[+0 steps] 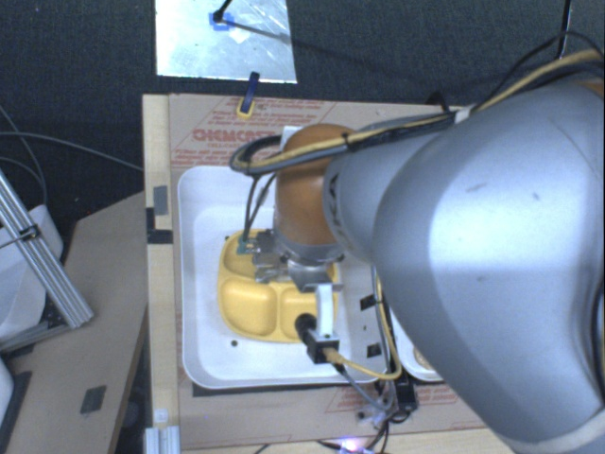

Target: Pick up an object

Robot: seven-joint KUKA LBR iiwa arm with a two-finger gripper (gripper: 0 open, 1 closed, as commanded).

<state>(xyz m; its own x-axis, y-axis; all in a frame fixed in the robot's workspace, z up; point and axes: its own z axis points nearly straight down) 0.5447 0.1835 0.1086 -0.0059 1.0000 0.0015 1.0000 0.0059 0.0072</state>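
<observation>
A yellow rounded object [248, 301], like a moulded plastic piece with two lobes, lies in the left white bin [203, 253]. The arm's orange wrist band [304, 192] and grey flange stand right over the object's upper right part. The gripper [284, 270] is pressed down at the yellow object, hidden under the wrist.
The big grey arm body [473, 253] covers the right bin and most of the right half of the view. Cables [359, 367] hang by the bin's lower right corner. A cardboard sheet [208, 130] lies under the bins. A metal plate [225, 25] lies beyond the bench.
</observation>
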